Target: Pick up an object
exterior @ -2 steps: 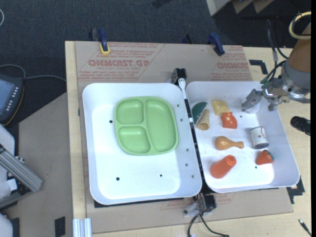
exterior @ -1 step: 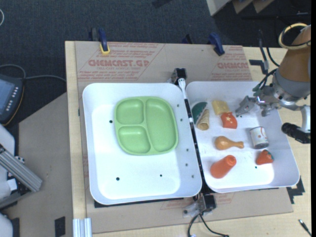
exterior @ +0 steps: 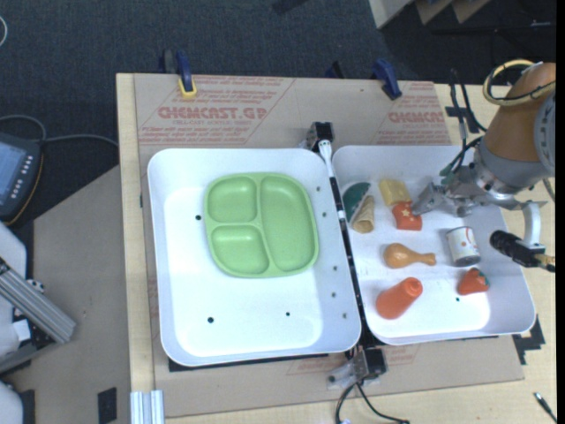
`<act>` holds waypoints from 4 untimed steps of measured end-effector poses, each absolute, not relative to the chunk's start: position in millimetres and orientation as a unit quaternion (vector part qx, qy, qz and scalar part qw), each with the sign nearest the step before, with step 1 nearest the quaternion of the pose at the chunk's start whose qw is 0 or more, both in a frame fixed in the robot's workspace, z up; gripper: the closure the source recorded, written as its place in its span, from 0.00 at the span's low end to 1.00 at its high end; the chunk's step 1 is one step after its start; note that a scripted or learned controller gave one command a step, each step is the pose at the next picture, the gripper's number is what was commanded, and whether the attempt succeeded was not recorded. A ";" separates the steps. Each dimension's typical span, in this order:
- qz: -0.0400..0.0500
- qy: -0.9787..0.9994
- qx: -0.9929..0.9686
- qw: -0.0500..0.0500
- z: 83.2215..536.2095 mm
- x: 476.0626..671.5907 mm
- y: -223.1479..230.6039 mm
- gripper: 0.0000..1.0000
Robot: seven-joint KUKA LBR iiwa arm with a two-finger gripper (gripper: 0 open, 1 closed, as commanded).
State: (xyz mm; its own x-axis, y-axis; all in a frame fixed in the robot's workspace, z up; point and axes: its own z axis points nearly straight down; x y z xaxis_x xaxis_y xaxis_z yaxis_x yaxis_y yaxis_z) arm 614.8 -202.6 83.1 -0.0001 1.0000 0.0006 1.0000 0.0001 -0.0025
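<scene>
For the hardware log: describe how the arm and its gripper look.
The grey arm is rounded, with a broad orange band above the wrist. Black cables run beside it, and a yellow loop arcs over the top. The metal gripper is grey.

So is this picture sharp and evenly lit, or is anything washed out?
Camera view: mostly sharp; the green plate reads crisply. The white bins glare bright, nearly washing out their floors. The arm is softer, slightly blurred. The floor beyond the bench is dim.

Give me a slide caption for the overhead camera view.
Claw low in the right bin beside toy foods; green divided plate in the left bin.
</scene>
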 end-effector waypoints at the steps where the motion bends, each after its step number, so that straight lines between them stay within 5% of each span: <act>1: -0.001 -0.707 -0.707 -0.001 96.4 616.2 -202.9 1.00; 4: -0.001 -0.708 -0.707 -0.003 227.9 624.6 -200.8 1.00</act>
